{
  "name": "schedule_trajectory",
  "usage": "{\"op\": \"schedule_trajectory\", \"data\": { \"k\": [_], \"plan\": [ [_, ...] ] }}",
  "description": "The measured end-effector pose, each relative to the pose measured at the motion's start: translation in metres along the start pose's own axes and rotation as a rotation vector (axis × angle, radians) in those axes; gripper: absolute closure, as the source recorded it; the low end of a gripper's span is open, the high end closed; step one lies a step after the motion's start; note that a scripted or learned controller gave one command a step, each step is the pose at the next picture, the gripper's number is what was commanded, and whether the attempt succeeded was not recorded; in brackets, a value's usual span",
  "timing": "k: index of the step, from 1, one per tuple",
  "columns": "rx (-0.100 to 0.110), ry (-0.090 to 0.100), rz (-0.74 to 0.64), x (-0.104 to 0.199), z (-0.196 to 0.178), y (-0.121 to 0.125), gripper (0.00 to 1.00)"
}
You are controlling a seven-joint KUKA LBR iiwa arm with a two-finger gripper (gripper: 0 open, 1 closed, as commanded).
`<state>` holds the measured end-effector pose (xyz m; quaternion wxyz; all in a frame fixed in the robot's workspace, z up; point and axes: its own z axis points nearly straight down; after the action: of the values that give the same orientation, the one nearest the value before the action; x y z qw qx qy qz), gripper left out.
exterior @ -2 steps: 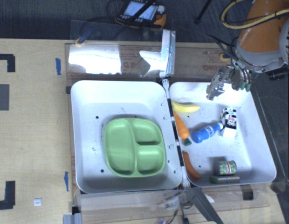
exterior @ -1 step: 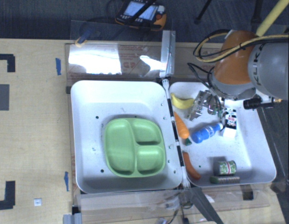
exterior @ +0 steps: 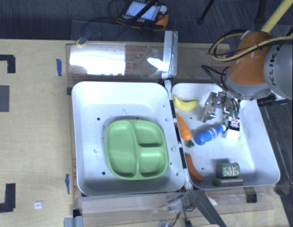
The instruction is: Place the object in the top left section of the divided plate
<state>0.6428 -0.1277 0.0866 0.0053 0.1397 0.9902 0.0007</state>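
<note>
No writing on any label is sharp enough to read. At the lower right of the frame, in the right-hand shallow white bin (exterior: 264,167), a small can with a green and dark label (exterior: 228,170) lies on its side near the front wall. Left of it, a reddish-orange elongated piece (exterior: 193,170) rests against the divider between the bins. Lower centre, in the left-hand shallow white bin (exterior: 85,126), sits a light green plastic divided plate (exterior: 135,148) with three sections — nothing lies in any of them.

Farther up in the right bin, a blue plastic bottle with a white cap (exterior: 209,135) lies tilted, a small white tag with red and dark marks (exterior: 233,125) just beside its cap end. An orange carrot-shaped toy (exterior: 184,128) lies along the divider, and a yellow banana-shaped toy (exterior: 185,103) sits above it.

The metal two-finger gripper (exterior: 218,109) hangs above the bottle — whether its fingers are parted or closed cannot be told, and nothing is visibly held.
</note>
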Motion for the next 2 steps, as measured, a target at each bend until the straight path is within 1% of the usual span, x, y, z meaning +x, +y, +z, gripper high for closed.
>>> {"op": "schedule_trajectory", "data": {
  "k": [1, 2],
  "plan": [
    [0.0, 0.009, -0.109, 0.0063, -0.0963, 0.0695, 1.0],
    [0.0, 0.009, -0.109, 0.0063, -0.0962, 0.0694, 0.0]
  ]
}}
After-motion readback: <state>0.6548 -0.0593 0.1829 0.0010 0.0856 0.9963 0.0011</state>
